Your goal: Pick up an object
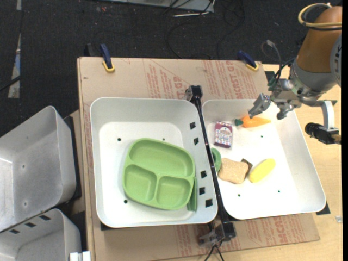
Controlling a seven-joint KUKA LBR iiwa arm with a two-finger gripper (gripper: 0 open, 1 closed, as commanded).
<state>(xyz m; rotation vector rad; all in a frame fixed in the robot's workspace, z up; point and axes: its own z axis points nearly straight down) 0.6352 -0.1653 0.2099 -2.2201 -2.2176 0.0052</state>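
Claw (pixel 270 106) hanging open over the far edge of the right bin (pixel 304 194), fingers spread, nothing between them. Just beside and slightly nearer than its left finger, a toy carrot (pixel 255 122): small, orange, tapered to the right, with a dark green tuft at its left end, lying flat on the white bin floor at the far side; whether touched by the finger, impossible to tell. Left of the carrot, a small purple and white carton (pixel 223 134), lying close to the divider between the bins. Nearer in the same bin, a tan slice of bread (pixel 234 171) and, touching its right side, a yellow lemon-like piece (pixel 261 170), tilted. Tucked against the divider, left of the bread, a bit of something green (pixel 216 159), mostly hidden. In the left bin (pixel 109 113), a light green divided tray (pixel 158 173) with three compartments, set toward the near right. Both bins resting on a brown cardboard sheet (pixel 163 75) on the worktop, held by clamps at the far edge. Grey arm with orange band (pixel 321 42) entering from the far right.
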